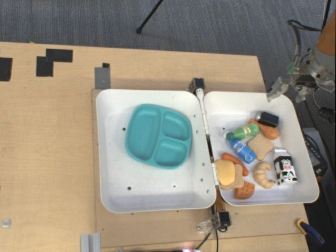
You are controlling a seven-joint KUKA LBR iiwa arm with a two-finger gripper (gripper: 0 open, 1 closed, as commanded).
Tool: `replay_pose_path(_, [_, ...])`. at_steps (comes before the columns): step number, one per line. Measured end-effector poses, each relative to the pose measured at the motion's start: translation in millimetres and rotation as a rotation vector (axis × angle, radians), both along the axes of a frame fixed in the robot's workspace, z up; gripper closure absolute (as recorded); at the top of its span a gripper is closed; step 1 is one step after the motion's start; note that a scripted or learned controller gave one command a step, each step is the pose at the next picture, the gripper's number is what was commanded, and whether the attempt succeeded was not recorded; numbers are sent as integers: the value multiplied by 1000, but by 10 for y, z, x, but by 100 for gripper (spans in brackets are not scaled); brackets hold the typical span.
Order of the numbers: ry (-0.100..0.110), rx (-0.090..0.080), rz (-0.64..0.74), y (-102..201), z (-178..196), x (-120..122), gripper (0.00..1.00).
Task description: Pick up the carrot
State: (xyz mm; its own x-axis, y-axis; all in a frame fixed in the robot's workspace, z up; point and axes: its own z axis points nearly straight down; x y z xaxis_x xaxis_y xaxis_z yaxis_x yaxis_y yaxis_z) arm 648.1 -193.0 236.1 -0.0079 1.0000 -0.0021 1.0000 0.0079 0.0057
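Observation:
The carrot [270, 132], a short orange piece, lies in the far part of the right bin [302, 140]. A black block [268, 119] sits against its far side and a green bottle [245, 132] lies to its left. My gripper [289, 90] hangs above the right bin's far right corner, up and to the right of the carrot and apart from it. Its fingers [275, 90] are spread open with nothing between them.
The right bin also holds a blue bottle [242, 150], a bread slice [261, 146], a croissant [264, 175], a black-and-white cow toy [285, 170], a reddish sausage [234, 161] and a yellow item [226, 172]. A teal divided plate [158, 135] lies in the left bin [113, 182].

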Motion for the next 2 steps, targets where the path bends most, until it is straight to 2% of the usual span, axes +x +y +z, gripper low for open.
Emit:
replay_pose_path(1, [-10,-5,76,-144,-1109,-189,0])
replay_pose_path(2, [0,6,18,-86,-1491,-385,0])
